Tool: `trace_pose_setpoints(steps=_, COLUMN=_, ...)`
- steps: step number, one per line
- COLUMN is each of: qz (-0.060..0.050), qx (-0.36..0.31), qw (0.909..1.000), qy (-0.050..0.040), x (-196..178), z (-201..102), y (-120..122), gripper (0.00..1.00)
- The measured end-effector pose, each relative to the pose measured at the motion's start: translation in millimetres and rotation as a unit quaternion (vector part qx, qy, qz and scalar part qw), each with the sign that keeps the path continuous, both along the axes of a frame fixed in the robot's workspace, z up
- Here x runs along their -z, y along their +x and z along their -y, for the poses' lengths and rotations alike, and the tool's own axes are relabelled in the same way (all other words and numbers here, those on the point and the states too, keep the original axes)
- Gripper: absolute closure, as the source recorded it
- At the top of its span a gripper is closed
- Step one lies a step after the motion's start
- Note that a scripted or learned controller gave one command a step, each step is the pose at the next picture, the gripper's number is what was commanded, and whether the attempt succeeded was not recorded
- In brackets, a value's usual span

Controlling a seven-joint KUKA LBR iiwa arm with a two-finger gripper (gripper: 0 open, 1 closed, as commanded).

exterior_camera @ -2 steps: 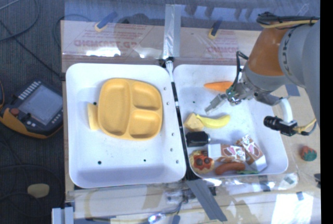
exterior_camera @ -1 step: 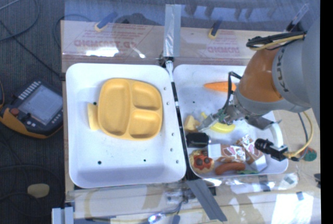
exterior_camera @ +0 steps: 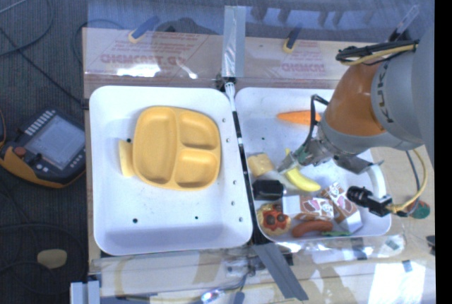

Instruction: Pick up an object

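Gripper (exterior_camera: 299,158) low in right bin (exterior_camera: 272,106); finger state indeterminate. Banana (exterior_camera: 302,179) just below-right of tip, long axis diagonal.

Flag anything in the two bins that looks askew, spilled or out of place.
Nothing looks spilled or damaged. The yellow tray lies slightly rotated in the left bin. The toy food is crowded into the right bin's lower half, while the carrot lies apart near the top.
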State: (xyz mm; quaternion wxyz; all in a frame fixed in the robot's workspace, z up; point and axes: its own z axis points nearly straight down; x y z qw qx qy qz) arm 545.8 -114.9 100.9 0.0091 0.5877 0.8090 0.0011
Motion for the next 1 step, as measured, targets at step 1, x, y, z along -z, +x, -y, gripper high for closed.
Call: trace_pose_setpoints(steps=1, qz=-0.008, qx=0.051, qw=0.9987, qy=0.0037, x=-94.1, z=-51.9, y=15.3, gripper=1.0)
